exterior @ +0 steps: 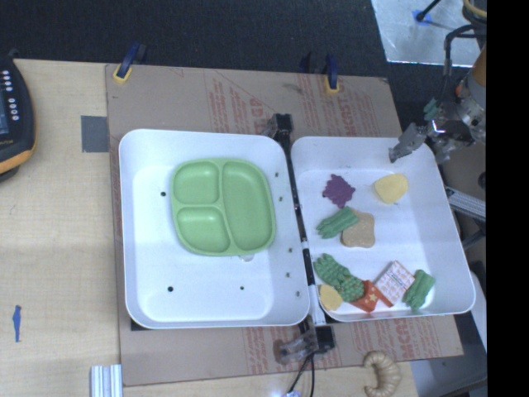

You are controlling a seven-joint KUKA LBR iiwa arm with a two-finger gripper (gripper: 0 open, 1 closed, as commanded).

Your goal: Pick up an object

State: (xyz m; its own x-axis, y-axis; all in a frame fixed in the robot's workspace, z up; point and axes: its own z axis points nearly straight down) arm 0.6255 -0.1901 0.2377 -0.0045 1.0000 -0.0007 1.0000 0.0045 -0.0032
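The end effector (pixel 407 147) hangs over the top right corner of the right bin (pixel 442 222), with the arm (pixel 463 114) reaching in from the right; nothing shows between its tips, and whether it is open or closed I cannot tell at this size. It sits just above and to the right of the yellow piece (pixel 391 188), the nearest item, so that looks the likeliest target, though any item would serve the task. All the loose items lie in the right bin, probably so the arm can reach them without crossing the divide. Counted: one yellow piece near the top, one purple piece (pixel 337 190) to its left, one tan slab (pixel 359 231) touching a green pod (pixel 337 222) in the middle, and along the bottom edge one bumpy green piece (pixel 339 275), one small yellow piece (pixel 330 297), one red piece (pixel 368 298), one red-and-white packet (pixel 395 281) and one more green pod (pixel 419 289), those lower items crowded together. The left bin (pixel 140 222) holds one green divided plate (pixel 223 206) with three compartments. Both bins rest on a cardboard sheet (pixel 215 98) held to the surface (pixel 58 246) by two clamps (pixel 126 63). A handheld controller (pixel 12 114) lies at the left edge.
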